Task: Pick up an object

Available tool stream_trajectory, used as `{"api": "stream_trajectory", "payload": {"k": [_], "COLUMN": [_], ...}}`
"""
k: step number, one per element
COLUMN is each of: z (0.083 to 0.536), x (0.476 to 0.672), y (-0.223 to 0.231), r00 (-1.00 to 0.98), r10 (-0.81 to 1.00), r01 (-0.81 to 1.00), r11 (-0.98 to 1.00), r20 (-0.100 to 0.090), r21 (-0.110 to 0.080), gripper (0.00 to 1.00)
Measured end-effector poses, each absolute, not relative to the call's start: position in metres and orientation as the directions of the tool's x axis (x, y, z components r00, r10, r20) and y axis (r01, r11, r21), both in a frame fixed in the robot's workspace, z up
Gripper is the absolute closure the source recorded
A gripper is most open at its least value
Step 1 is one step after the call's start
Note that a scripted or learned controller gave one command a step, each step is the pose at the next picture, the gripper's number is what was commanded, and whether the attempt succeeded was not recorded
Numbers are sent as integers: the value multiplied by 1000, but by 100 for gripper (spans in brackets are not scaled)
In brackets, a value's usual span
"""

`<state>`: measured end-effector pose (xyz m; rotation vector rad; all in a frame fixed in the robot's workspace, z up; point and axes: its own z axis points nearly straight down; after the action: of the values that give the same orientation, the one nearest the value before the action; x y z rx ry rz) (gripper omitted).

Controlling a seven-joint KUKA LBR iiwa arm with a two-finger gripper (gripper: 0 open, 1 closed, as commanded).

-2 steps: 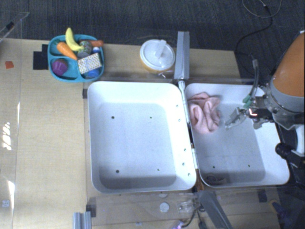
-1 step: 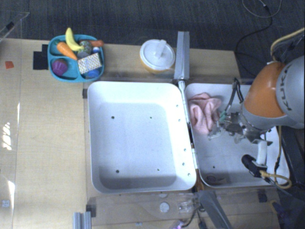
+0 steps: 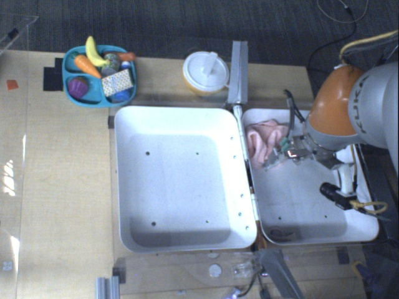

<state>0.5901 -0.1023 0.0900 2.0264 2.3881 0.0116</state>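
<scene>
A crumpled pink cloth lies in the far left corner of the right bin. My gripper reaches in from the right and sits at the cloth's near right edge, touching or just over it. The grey arm with its orange band hangs over the bin's far right side. A small dark, glassy-looking thing lies by the right bin's front wall; I cannot tell what it is.
The left bin stands beside the right one, a metal divider between them. Behind the bins are a blue tray of toy food at far left and a round white lidded container.
</scene>
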Motion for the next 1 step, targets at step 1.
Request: {"api": "stream_trajectory", "payload": {"k": [1], "z": [88], "x": [669], "y": [-90], "r00": [-187], "r10": [982], "r01": [982], "r11": [187], "r20": [0], "r21": [-2], "gripper": [0]}}
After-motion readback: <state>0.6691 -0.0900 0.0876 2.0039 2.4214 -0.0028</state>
